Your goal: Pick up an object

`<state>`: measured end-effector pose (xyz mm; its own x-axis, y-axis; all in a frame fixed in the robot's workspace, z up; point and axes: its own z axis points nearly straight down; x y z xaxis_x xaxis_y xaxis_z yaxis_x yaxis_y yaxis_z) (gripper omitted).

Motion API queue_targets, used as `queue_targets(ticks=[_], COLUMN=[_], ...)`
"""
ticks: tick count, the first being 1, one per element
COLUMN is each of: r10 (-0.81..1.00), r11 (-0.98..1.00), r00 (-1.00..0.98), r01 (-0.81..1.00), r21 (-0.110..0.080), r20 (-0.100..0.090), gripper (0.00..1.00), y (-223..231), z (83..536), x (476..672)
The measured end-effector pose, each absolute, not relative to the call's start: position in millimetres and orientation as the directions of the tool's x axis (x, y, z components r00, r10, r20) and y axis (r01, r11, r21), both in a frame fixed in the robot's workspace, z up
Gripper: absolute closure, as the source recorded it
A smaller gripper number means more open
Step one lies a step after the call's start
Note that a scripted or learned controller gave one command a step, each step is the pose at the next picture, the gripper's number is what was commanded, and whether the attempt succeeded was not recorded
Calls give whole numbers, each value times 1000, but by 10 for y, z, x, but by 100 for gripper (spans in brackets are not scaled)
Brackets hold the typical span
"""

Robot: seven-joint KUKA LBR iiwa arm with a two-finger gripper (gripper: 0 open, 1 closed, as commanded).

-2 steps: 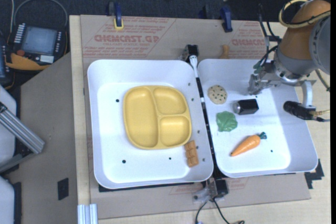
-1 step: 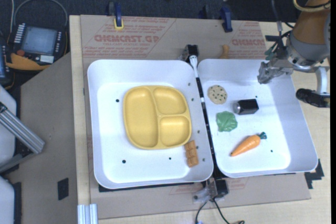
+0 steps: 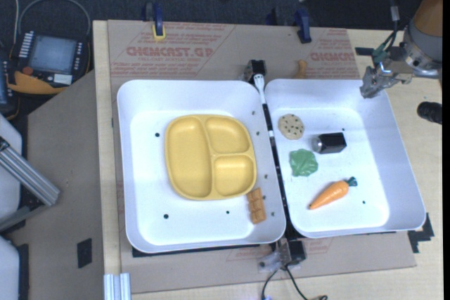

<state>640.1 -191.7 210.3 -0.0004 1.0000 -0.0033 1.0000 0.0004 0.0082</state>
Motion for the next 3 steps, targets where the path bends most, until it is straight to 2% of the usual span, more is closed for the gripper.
queue_targets(ticks=[1,2,3], r10=[1000,1000,1000], r11=[1,6,5], r00=[-1,-6,-5], r01=[1000,1000,1000], r21=[6,-1,-3], r20=[-2,2,3], gripper=[100,100,100], y=[-1918,-1332,-789], z=[2477,2540,2395], x=[6413,6308,6184])
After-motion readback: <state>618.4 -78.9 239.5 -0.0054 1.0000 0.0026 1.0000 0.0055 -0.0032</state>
